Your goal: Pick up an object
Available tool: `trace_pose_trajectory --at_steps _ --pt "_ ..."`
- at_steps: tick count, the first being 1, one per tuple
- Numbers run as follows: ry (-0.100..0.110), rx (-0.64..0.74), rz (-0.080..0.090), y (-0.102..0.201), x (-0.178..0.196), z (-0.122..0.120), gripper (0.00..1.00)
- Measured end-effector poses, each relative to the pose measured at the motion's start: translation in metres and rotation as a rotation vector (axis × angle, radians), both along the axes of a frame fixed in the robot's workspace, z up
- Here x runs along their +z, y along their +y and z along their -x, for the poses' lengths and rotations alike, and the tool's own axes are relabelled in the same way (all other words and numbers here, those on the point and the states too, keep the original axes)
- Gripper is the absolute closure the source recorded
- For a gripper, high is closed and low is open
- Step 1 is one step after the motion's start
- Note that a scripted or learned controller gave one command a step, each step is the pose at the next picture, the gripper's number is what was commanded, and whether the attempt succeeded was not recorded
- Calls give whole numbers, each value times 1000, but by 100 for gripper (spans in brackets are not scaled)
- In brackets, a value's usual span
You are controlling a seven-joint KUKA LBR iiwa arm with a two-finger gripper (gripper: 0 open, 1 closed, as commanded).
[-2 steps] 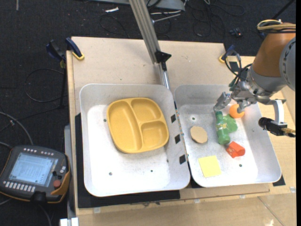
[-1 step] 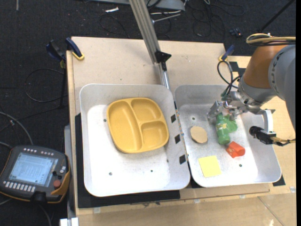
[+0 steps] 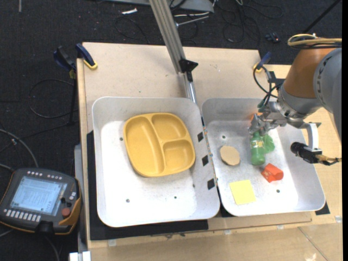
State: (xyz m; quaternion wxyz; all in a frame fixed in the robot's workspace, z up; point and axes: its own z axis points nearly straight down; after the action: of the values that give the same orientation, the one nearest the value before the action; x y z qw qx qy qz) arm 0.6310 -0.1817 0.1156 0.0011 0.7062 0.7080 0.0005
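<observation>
- Camera view: my gripper (image 3: 261,128) is low in the right bin (image 3: 304,200), right over the top end of the green bottle (image 3: 259,149). I cannot tell from here how the gripper is set, or whether it has closed on anything.
- The green bottle lies on the bin floor, so I judge the pick not yet done; nothing looks lifted. What is left is the grasp itself and the raise.
- Other candidates sit nearby in the same bin: a tan round piece (image 3: 230,156) just beside the bottle, a small orange-red block (image 3: 272,173) near its lower end, and a yellow square sponge (image 3: 242,192) closer to the front rim.
- The left bin (image 3: 109,200) holds a yellow divided plate (image 3: 160,143), well apart from my gripper.
- Hard to read: the bottle's upper end is covered by my wrist, and a small orange bit at the gripper's left is too small to name.
- My arm is cut off at the right.
</observation>
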Motion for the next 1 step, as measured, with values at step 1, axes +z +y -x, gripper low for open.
trace_pose_trajectory --at_steps 1 --pt "-5 1 1 7 61 2 100"
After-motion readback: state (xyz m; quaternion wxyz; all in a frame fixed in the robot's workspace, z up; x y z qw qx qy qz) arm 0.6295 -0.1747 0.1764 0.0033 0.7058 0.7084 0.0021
